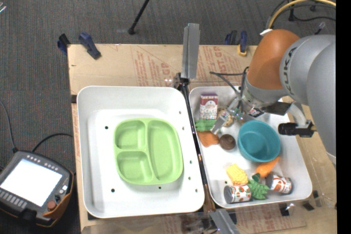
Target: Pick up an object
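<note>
My gripper (pixel 227 118) is low in the right bin (pixel 301 170), under the orange-banded wrist (pixel 271 66). It hangs between a red and white carton (pixel 208 106) on its left and a teal bowl (pixel 259 141) on its right. A small mottled item lies right at its tip, and I cannot make out whether it is held. Just below the tip lie a brown round piece (pixel 227 142), an orange piece (pixel 208 138) and a green piece (pixel 203 125).
Toward the right bin's front lie a yellow corn cob (pixel 237 174), a carrot (pixel 267 167), a green leafy toy (pixel 258 187) and two cans (pixel 237 193) (pixel 280 184). The left bin (pixel 90 172) holds a green divided plate (pixel 148 150). A grey upright post (pixel 190 52) stands behind the bins.
</note>
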Robot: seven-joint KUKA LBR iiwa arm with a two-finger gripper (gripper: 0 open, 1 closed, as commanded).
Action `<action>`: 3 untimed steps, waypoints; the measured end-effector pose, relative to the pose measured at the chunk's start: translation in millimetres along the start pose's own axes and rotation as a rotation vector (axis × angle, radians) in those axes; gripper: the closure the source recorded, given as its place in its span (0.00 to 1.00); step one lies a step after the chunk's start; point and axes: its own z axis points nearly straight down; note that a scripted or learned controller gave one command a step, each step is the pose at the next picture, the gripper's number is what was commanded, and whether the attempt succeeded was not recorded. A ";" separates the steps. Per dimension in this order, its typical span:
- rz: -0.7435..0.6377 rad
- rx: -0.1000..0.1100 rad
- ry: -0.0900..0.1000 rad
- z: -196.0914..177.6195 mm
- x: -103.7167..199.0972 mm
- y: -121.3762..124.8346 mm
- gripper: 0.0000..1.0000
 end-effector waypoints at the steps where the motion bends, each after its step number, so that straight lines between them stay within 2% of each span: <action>1: -0.001 0.003 0.003 1.4 -19.4 -94.7 0.00; 2: -0.012 0.004 0.010 3.6 64.9 -99.0 0.00; 3: -0.013 0.003 0.005 2.2 113.9 -114.1 0.00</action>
